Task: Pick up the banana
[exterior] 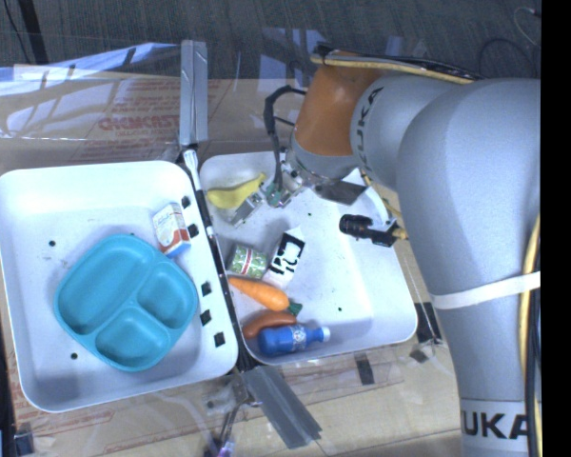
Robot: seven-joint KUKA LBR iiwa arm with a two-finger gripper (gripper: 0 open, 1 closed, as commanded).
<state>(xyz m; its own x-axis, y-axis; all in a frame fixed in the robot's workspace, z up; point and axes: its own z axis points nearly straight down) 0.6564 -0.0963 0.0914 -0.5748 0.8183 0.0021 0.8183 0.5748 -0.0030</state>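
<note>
Now at the banana: the reach step, with the grasp not yet made.

Down in the right bin, the gripper sits at the far corner, right against the banana, which lies along the bin's far-left wall; whether it is parted, together or clamped on the fruit I cannot tell (the wrist hides that part). Next, by my judgement, comes a firm closing on the banana's body and a straight lift. Nearby lie a small green can, a black-and-white packet, a carrot and a blue bottle, none in the way; the corner walls look the tighter limit. A blue divided plate rests in the left bin.
</note>
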